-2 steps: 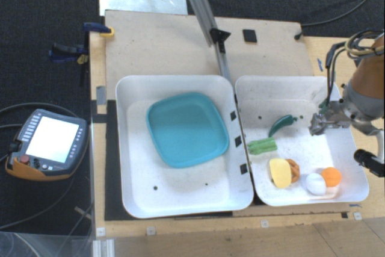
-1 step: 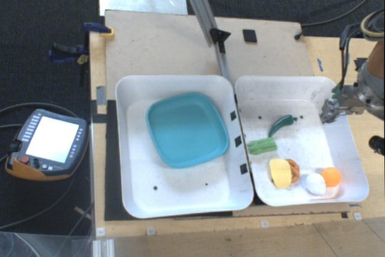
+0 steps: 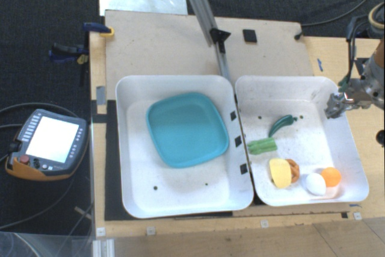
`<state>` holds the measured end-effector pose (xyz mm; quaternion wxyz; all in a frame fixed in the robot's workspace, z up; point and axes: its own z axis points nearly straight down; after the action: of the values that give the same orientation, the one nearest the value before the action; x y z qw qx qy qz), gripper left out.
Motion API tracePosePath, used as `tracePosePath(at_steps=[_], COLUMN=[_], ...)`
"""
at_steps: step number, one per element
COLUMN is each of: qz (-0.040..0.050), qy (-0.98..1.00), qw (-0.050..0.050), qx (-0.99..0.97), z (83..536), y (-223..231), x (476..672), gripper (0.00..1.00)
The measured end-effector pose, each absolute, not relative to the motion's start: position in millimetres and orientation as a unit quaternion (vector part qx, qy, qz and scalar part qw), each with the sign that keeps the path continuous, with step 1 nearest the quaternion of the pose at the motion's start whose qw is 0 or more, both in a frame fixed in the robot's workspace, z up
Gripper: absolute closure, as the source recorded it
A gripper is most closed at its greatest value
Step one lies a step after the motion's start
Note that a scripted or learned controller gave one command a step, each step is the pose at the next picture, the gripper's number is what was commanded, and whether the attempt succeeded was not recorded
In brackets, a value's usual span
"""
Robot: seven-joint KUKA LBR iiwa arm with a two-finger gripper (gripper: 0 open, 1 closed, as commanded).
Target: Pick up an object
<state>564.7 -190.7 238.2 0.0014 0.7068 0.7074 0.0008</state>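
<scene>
The right bin (image 3: 337, 147) holds several small items. A dark green curved piece (image 3: 281, 124) lies near its middle, with a light green block (image 3: 262, 145) just below it. Along the front sit a yellow piece (image 3: 280, 173), a brown item (image 3: 293, 170) touching it, a white egg-shaped object (image 3: 316, 183) and an orange ball (image 3: 331, 177). My gripper (image 3: 335, 106) hangs at the right bin's far right edge, above the rim, well apart from all of these. Nothing shows between its fingers.
The left bin (image 3: 135, 183) holds a teal square plate (image 3: 187, 129). A metal pole (image 3: 201, 3) slants across the back of the bench. A teach pendant (image 3: 47, 144) lies on the floor to the left. Cables run at the upper right.
</scene>
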Motion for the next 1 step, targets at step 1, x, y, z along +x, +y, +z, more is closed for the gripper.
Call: tracePosePath(at_steps=[1], qz=[0.0008], qy=[0.709], qw=[0.0], qx=[0.705], z=[242.1], y=[-140.6], x=[554.4], gripper=[1.0])
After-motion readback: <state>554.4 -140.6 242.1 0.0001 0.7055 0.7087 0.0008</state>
